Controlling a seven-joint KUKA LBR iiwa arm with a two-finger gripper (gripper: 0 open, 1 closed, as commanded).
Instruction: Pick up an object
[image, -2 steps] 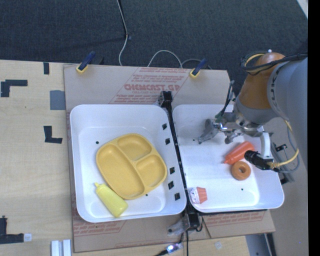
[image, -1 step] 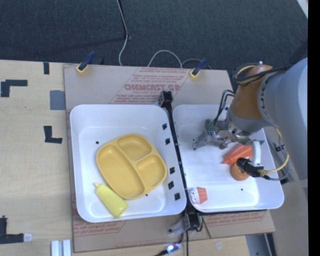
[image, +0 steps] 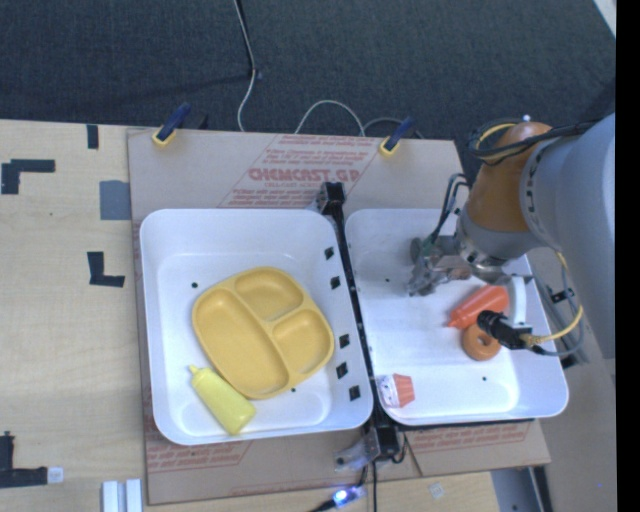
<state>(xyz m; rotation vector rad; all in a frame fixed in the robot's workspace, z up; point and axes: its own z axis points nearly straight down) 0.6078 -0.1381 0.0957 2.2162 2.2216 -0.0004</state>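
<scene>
Camera view shows the end effector (image: 428, 272), fingers slightly apart and gripping nothing, low in the right bin (image: 440, 400), left of the orange carrot (image: 478, 304).

A robotics lab: clamped cardboard (image: 300, 175), cables (image: 250, 70), toy-filled bins (image: 160, 300).

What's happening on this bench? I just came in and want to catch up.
A grey arm's gripper hangs over the right bin, with no object visibly in it. An orange carrot, a donut and a small carton lie in that bin. The left bin holds a yellow divided plate and a yellow bottle.
</scene>
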